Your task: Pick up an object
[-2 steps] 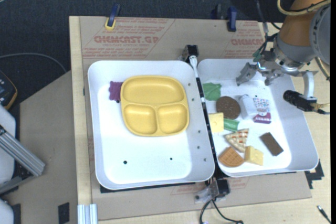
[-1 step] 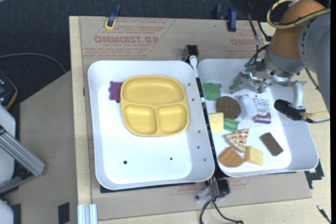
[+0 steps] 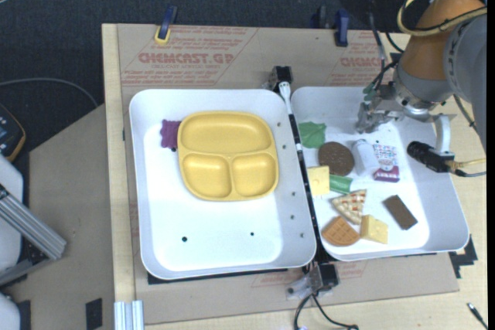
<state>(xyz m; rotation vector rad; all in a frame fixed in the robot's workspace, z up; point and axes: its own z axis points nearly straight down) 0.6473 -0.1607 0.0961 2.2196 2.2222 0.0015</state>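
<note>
Pickup not achieved: your gripper [image 3: 371, 120] hangs over the right bin [image 3: 445, 232] near the white packet [image 3: 384, 160]; finger state cannot be told, and nothing is seen held.

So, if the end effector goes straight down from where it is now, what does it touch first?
Probably the bare floor of the right bin beside the white packet; the end effector hangs near it, though depth is unclear.

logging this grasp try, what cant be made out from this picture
- Gripper, camera view: the wrist above covers it, so the set of the jaws is unclear.
- Purple object, left bin: the yellow divided tray overlaps its right side, so its shape is unclear.
- White packet, right bin: print too small to read.
</note>
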